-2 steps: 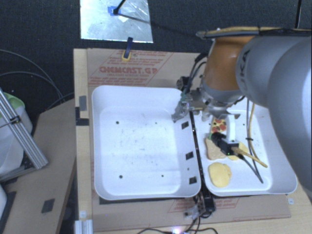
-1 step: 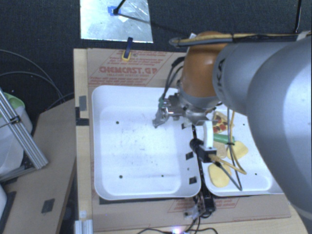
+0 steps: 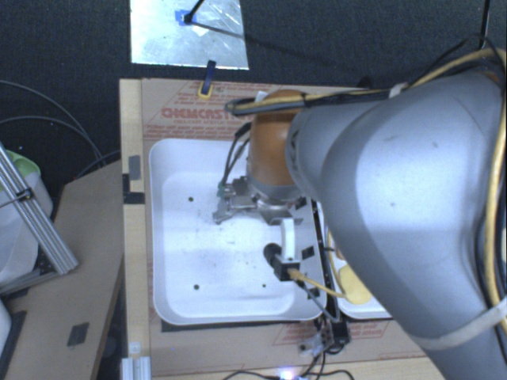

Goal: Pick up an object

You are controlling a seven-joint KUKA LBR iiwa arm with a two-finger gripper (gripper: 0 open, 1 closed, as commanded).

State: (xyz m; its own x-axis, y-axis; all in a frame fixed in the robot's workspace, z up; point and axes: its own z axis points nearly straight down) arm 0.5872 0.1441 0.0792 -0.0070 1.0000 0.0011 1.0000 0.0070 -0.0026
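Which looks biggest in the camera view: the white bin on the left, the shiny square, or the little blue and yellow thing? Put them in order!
1. white bin, even with the arm covering part of it
2. shiny square, perhaps shrunk by lying farther back
3. blue and yellow thing, clearly smallest

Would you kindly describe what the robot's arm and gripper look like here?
The arm is a bulky, smooth grey casing with rounded segments. An orange band rings it above the wrist. The gripper is small, bare grey metal. Black and yellow cables run along the arm's upper side.
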